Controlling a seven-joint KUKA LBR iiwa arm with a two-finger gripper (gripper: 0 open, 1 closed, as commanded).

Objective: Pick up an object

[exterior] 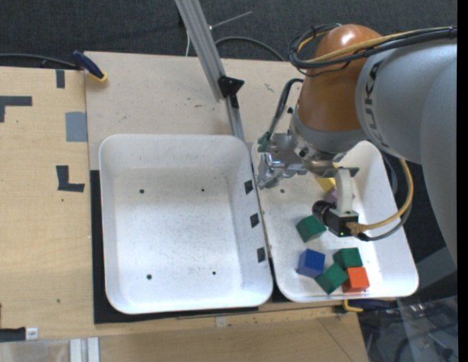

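Observation:
My gripper [272, 166] hangs over the upper left part of the right bin [396, 274], close to that bin's left wall. Nothing shows beneath it. Several small blocks lie in the right bin: a green block [311, 228] near the middle, a blue block [311, 262] below it, and a cluster at the front with a green block [332, 278], another green block [348, 257] and an orange block [358, 278]. A yellow piece [324, 181] peeks out from under the wrist, mostly hidden.
The left bin [173, 225] sits beside the right one, their walls touching. A slanted metal bar [207, 44] crosses above the bins' back edge. A yellow hose [389, 221] and a black fitting [336, 219] hang off the arm over the right bin.

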